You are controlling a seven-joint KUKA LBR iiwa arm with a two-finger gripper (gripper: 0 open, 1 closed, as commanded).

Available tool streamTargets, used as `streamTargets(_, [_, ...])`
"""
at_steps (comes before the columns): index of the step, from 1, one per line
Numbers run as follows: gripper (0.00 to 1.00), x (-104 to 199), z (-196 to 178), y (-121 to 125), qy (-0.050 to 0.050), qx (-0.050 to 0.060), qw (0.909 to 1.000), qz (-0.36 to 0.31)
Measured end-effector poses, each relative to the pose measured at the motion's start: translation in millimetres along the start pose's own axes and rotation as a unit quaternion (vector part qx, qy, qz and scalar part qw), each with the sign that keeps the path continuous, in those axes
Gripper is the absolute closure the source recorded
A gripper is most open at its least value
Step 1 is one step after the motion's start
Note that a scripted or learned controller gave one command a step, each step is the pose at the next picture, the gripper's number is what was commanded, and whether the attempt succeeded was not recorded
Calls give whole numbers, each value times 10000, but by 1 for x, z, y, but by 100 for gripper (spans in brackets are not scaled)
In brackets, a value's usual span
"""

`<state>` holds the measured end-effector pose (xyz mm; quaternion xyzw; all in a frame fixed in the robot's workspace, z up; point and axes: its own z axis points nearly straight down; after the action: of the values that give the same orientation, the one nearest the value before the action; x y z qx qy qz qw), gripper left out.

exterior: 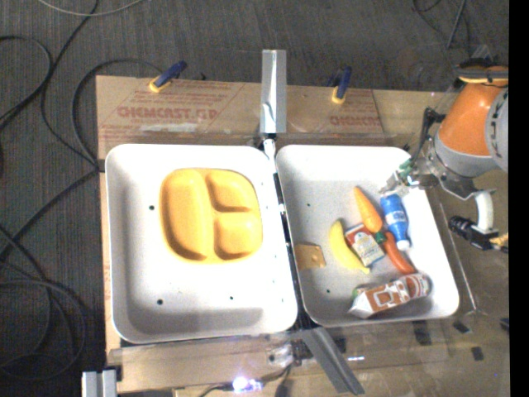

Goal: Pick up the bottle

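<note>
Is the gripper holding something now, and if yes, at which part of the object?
Cannot be told. The gripper is at the cap end of the bottle, which lies in the right bin.

Slanted overhead view of both bins [124, 222]

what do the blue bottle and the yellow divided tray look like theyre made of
The small blue bottle with a white cap looks like plastic: solid blue body with a white label band and a slight sheen, though it is too small to be sure. The yellow divided tray looks like moulded plastic: one uniform colour, rounded compartment ridges, and a smooth, mostly matte surface.
</note>
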<state>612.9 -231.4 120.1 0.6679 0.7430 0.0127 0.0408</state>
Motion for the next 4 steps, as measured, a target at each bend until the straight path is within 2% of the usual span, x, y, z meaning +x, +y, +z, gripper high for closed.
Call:
streamTargets(2, [0, 0, -1, -15, -21, -15, 9988, -489])
streamTargets(3, [0, -2, -1, -13, -3, 24, 9979, -645])
streamTargets(4, [0, -2, -1, -13, 0, 18, 9978, -664])
